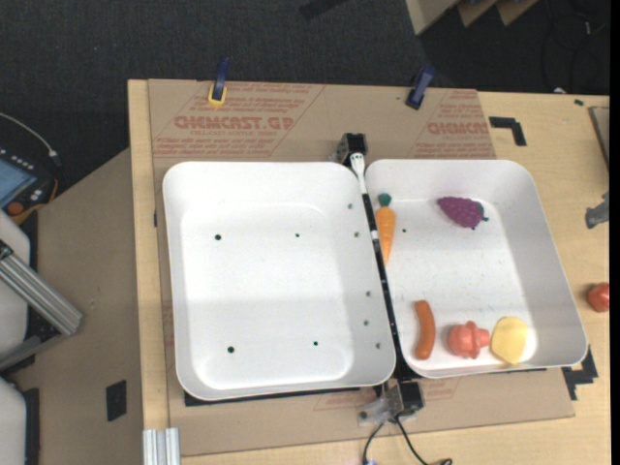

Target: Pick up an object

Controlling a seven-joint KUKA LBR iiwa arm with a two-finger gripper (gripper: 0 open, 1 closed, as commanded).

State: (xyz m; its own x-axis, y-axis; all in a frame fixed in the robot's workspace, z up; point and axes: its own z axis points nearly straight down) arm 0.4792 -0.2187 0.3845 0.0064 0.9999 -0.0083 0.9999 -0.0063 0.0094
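The right bin (539,223) holds several toy foods. An orange carrot (386,230) lies against its left wall, near the divider. A purple bunch of grapes (461,211) sits toward the back. Along the front edge lie an orange-red sausage (424,328), a small red strawberry-like piece (467,339) and a yellow lemon (511,340), close together.
The left bin (184,260) sits beside the right one on a cardboard sheet (291,114) held by two blue clamps (220,80). A small orange object (599,297) lies on the bench outside the right bin. A metal frame (29,289) stands at the left.
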